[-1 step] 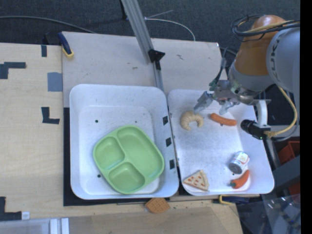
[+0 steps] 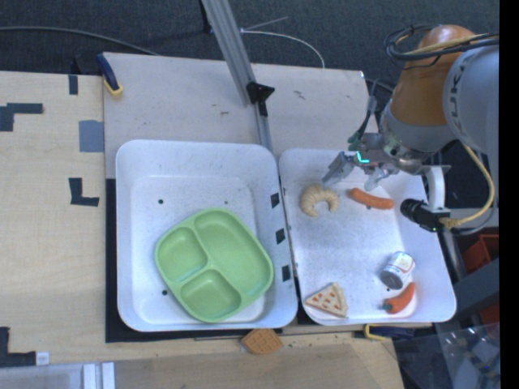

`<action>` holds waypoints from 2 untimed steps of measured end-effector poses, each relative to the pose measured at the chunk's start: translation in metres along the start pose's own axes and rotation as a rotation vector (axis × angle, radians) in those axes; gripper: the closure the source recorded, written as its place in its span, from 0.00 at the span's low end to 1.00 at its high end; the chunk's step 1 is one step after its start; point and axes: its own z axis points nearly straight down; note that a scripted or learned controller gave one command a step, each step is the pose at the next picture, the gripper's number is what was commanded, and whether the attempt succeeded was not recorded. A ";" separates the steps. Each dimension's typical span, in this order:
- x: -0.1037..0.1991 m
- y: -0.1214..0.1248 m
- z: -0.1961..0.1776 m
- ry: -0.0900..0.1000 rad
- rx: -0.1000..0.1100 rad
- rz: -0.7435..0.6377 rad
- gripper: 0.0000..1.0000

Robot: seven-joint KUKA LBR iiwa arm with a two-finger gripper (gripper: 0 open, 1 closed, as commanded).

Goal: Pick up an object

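Tool [image 2: 354, 173] near bin's [image 2: 365, 232] far edge

1. Both bins [image 2: 134, 241] [image 2: 422, 241]: white plastic by the look, smooth, faintly speckled.
2. Green divided plate [image 2: 214, 263]: matt plastic, smooth.
3. Can [image 2: 396, 268]: shiny metal.
4. Croissant [image 2: 319, 198] and sausage [image 2: 371, 198]: smooth (likely toy plastic), slight sheen on the sausage.
5. Bench [image 2: 40, 217]: pale wood grain at left, matt.
6. Slanted pole [image 2: 227, 31]: brushed metal.
7. Arm [image 2: 438, 79]: glossy orange band, grey matt casing.
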 end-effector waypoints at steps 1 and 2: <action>0.000 0.001 0.044 -0.001 0.004 0.001 0.00; 0.006 -0.001 0.090 0.000 0.006 0.000 0.00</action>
